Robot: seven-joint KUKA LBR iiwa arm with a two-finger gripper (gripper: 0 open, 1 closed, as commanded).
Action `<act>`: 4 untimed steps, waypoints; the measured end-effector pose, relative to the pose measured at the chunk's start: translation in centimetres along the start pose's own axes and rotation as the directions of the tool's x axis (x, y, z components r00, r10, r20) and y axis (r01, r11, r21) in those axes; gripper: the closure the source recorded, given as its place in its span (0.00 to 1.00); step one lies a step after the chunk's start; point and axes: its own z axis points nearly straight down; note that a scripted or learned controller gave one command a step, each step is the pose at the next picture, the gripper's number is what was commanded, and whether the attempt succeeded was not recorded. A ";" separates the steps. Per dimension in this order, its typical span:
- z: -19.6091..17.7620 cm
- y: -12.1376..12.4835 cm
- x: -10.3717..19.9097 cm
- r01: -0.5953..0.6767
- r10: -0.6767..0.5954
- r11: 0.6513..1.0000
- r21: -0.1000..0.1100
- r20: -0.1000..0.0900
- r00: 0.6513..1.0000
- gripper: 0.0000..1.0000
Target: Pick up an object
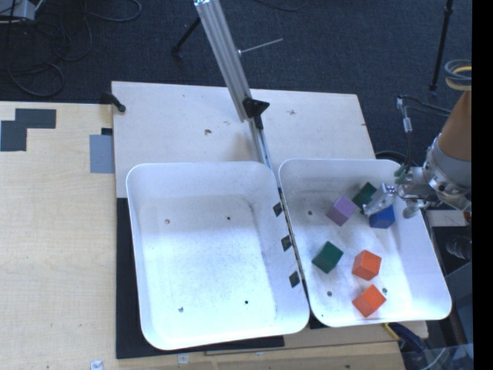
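We see the gripper [385,201] low in the right bin [431,284], the blue cube [382,218] just below it. Whether the jaws are open or closed, we cannot tell; they may touch it.

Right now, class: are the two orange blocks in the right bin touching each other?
Apart. The camera view shows white bin floor between the upper orange block and the lower orange block.

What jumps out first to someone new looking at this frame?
Probably the cluster of colored blocks in the right bin: a purple block, a dark green block and two orange blocks, one above the other. Next, the hand reaching in from the right, low over a blue block near the bin's upper right, with another green block beside it. The left bin is a broad bright white.
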 end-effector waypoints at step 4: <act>11.5 9.7 6.4 0.009 -0.009 1.000 0.002 0.003 1.000 1.00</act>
